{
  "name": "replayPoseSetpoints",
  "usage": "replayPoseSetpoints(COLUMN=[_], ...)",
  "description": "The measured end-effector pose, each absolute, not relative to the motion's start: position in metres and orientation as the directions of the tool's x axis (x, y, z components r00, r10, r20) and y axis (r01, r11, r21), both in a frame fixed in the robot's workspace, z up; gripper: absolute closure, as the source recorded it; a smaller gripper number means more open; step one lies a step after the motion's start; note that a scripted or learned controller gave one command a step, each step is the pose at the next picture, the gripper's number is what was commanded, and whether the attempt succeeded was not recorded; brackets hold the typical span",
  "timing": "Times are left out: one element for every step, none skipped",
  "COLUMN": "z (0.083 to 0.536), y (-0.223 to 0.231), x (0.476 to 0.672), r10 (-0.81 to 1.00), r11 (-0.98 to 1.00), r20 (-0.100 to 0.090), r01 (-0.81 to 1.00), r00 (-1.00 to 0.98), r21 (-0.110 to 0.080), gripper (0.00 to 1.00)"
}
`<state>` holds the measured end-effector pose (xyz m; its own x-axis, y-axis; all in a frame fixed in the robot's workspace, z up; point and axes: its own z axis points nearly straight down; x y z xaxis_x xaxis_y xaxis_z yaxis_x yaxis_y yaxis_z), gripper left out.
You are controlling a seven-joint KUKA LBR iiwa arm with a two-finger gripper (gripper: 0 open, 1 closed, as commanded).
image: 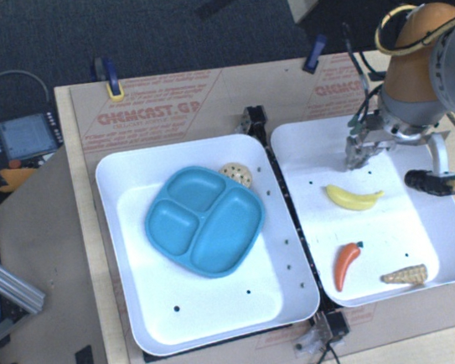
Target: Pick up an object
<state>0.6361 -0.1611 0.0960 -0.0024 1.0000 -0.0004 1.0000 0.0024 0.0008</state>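
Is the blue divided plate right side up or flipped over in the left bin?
Right side up: the blue divided plate shows its three hollow compartments facing the camera, lying in the left bin.

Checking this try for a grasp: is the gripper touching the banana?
Apart. The camera view shows bare white bin floor between the gripper and the banana, which lies below it.
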Motion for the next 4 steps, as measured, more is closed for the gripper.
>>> replayPoseSetpoints(z=[0.159, 0.212, 0.262, 0.249], y=[-0.165, -0.16, -0.16, -0.098], x=[0.643, 0.636, 0.637, 0.643], r10=[1.0, 1.0, 1.0, 1.0], r11=[0.001, 0.001, 0.002, 0.007], r20=[-0.003, -0.002, -0.003, 0.003], r01=[1.0, 1.0, 1.0, 1.0], r00=[-0.001, -0.001, -0.002, -0.007], r21=[0.009, 0.008, 0.008, -0.002], gripper=[1.0, 1.0, 1.0, 1.0])
